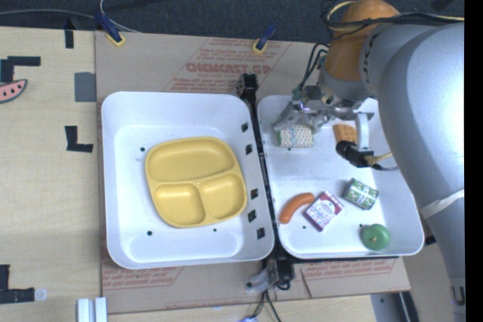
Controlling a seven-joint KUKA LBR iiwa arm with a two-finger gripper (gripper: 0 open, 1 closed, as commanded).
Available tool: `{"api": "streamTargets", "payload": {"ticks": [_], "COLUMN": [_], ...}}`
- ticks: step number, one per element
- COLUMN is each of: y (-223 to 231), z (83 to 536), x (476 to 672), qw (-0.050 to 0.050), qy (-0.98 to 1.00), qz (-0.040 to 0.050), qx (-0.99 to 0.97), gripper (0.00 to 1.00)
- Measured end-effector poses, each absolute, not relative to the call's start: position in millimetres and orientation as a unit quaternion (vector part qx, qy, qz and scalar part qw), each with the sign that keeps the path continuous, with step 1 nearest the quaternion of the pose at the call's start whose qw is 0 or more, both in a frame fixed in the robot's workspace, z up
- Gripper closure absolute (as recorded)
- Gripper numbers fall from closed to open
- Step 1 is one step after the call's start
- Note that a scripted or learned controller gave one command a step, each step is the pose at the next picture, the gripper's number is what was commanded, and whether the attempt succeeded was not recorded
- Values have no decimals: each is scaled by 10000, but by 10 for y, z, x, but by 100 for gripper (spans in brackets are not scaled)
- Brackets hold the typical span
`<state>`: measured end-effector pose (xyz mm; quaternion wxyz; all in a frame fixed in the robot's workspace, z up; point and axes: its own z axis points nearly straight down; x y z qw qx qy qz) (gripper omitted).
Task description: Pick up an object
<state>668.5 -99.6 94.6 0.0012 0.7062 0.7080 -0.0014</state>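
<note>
Grey arm (423, 87) fills the right. Claw (300, 117) is seen in the right bin (392, 241), just above a speckled block (295, 136); fingers' state can't be told. Sausage (296, 207), pink packet (323, 211), can (361, 194), green ball (375, 236) are spread nearer. Yellow tray (196, 181) sits in left bin (121, 237).

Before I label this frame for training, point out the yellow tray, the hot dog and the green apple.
yellow tray (195, 162): camera view, on its large upper compartment.
hot dog (296, 207): camera view, on its middle.
green apple (375, 237): camera view, on its top surface.
</note>
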Motion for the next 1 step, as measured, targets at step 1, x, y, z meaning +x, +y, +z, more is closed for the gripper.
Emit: {"api": "streamTargets", "payload": {"ticks": [1], "y": [-713], "z": [1847], "x": [6023], "qw": [0], "qy": [7077], "qz": [2], "qx": [7065], "gripper": [100]}}
